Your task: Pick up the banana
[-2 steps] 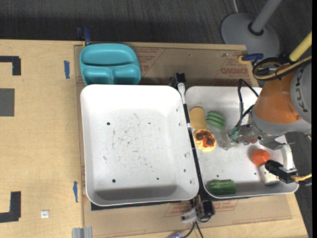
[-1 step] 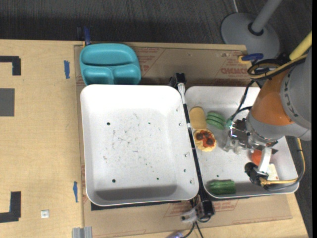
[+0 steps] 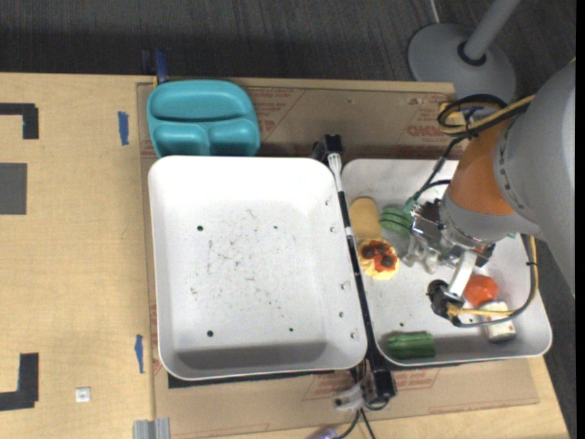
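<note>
Down at the near edge, the pale wooden desk point(image 3: 73, 273) runs wide to the left, marked with black tape corners point(image 3: 23, 382) and small blue tape tabs point(image 3: 139, 352), and a brown cardboard sheet point(image 3: 457, 387) pokes out from under the two bins. Beyond the desk's far edge there's dark grey carpet point(image 3: 274, 16), and a round grey stand base point(image 3: 446, 53) with a pole rising off to the upper right. Now the containers: the left bin point(image 3: 251, 263), big and white, shows only dark specks and scuffs on its floor. A black clip point(image 3: 379, 384) sits at the near end of the seam between the bins, another point(image 3: 329, 144) at the far end. In the right bin point(image 3: 539, 337), nearest us lies a green piece point(image 3: 409, 343), then an orange-red piece point(image 3: 483, 289) towards the right wall. The gripper point(image 3: 437, 256) hangs low over the middle of this bin, cables looping around it; open or closed, I can't tell, and nothing shows in its grasp. Just left of it sits a yellow item with red and dark spots point(image 3: 377, 257). Further back, against the left wall, a stubby pale-yellow piece, most likely the banana point(image 3: 364, 215), lies beside another green thing point(image 3: 398, 219), apart from the gripper. Farthest back, behind the left bin, a teal divided tray point(image 3: 201, 117).
</note>
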Robot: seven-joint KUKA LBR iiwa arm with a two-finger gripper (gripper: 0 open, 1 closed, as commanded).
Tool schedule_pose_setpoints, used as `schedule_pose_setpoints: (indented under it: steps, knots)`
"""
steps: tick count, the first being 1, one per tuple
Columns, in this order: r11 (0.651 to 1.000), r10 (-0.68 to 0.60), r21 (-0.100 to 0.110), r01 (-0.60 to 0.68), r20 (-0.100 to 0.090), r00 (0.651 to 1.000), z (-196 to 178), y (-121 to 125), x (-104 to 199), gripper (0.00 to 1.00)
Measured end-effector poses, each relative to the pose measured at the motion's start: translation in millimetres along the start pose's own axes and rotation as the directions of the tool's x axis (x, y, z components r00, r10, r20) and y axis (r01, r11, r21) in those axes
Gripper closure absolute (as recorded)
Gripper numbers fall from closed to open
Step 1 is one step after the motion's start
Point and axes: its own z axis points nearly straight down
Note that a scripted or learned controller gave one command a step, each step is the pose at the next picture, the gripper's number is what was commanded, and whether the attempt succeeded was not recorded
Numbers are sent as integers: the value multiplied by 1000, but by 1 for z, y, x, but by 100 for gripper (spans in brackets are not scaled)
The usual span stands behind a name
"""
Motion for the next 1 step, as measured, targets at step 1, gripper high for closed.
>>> schedule_pose_setpoints:
  steps: [1]
  knots:
    - [896,444,-1,-444,-3,896,-1,-58,-33,100]
